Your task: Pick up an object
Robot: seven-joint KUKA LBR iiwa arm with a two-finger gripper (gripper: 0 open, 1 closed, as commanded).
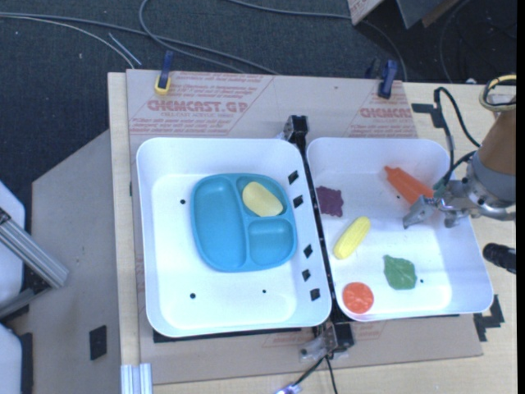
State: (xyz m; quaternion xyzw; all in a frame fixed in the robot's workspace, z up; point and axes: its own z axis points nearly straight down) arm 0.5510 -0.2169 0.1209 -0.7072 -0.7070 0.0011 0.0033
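Nearest the lower edge of the right bin: an orange-red round piece, resting at the bin's near rim, close to the near-left corner. Just beyond and to the right: a green leafy piece on the bin floor, apart from the round piece. Toward the bin's middle-left: a yellow corn cob, lying at a slant. Beyond it, near the left wall: a small purple piece. Near the far-right corner: an orange carrot-like piece, lying diagonally with its lower end toward the gripper.

Gripper: positioned over the right side of the right bin, just below the lower end of the orange carrot-like piece, reaching in from the right edge. Fingers: spread apart, pointing toward the bin's middle, nothing visible between them. Contact with the carrot-like piece: cannot tell. Behind the gripper: grey wrist with the orange band above, at the bin's right rim.

Left bin: holds a blue divided tray near its centre. In the tray's far-right compartment: a pale yellow piece. Other two compartments: bare blue surface.

Between the bins: a dark divider strip with black tabs along it. At the bench's far edge: two blue-and-yellow clamps.
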